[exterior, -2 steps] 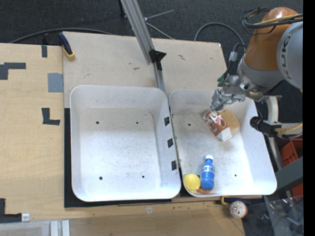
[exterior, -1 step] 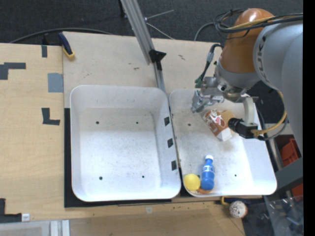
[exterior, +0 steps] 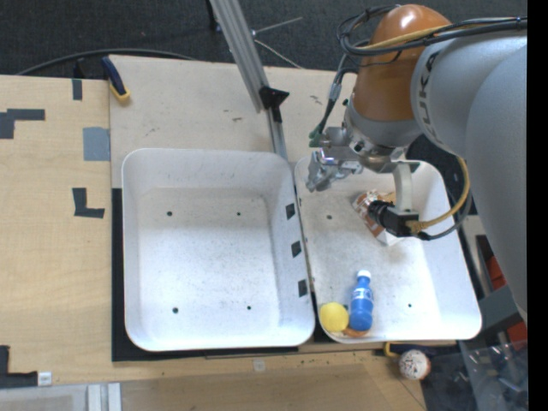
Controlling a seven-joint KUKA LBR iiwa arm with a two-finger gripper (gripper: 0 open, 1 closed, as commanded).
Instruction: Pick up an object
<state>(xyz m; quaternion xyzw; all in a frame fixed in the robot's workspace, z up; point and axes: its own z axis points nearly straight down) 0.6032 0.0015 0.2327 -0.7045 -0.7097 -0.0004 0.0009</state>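
Wooden bench (exterior: pixel 51 255) with 2 bins, gripper (exterior: pixel 321 175) of uncertain finger state above right bin (exterior: pixel 445 311).

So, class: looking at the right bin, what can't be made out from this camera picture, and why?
- Gripper: small and blurred, so its finger state is unclear.
- Brown and white object in the right bin: partly covered by the arm's cable and a black fitting; identity unclear.
- Blue bottle: label too small to read.
- Yellow ball: partly hidden by the bin's rim.
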